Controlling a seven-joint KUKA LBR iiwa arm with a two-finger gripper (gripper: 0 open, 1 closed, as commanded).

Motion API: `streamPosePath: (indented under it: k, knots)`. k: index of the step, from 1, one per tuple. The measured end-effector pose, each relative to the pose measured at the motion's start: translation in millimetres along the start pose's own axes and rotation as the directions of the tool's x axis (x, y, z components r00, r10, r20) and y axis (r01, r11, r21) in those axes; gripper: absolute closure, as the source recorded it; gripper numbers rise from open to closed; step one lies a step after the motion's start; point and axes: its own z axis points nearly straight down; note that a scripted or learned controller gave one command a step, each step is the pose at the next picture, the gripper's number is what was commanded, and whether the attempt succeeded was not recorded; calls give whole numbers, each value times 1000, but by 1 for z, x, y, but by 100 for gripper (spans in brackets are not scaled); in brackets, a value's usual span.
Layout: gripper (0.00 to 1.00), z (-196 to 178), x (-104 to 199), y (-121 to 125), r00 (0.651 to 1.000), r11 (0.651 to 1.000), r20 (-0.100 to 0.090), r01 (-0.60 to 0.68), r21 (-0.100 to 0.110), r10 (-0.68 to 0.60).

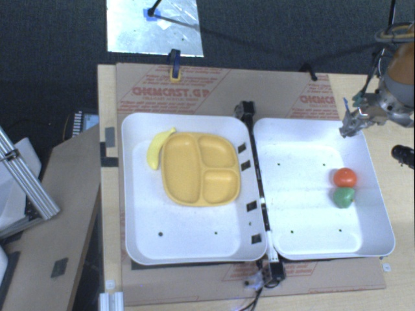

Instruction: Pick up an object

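A red tomato-like ball and a green round fruit lie touching each other near the right wall of the right bin. A yellow banana rests against the upper left of a yellow divided plate in the left bin. My gripper hangs over the far right corner of the right bin, well above and behind the red ball, with nothing seen between its fingers.
The arm comes in from the right edge, with its orange band above the wrist. A black divider with clips runs between the two bins. A metal sheet lies on the dark floor behind the bench.
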Motion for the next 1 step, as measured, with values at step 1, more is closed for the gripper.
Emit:
streamPosePath:
  k: [1]
  knots:
    - [100, -3, 63, -13, 1000, 1000, -4, 6, 5, -6]
